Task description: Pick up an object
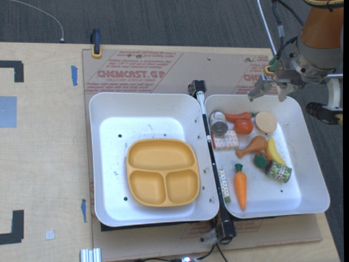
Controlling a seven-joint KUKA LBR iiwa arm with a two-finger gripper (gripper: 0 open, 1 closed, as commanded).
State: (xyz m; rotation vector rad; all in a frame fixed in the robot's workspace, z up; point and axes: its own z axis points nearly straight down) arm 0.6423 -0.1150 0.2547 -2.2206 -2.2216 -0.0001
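My gripper (269, 93) hangs over the far rim of the right bin (311, 192), its two fingers (255, 94) spread apart and nothing between them, so it is open. Below it in that bin lie several toy foods: a silver can (219, 124), a red tomato (244, 126), a round beige disc (266, 123), a chicken drumstick (254, 145), a banana (276, 152), a green-labelled can (279, 172), a carrot (240, 186) and a pink-and-white box (226, 141). The beige disc is the nearest to the fingers.
The left bin (103, 162) holds a yellow divided plate (162, 171). A black clamp (197, 86) sits where the two bins meet at the back. Cardboard (142, 70) lies under both bins. Cables run along the arm (322, 26) at the upper right.
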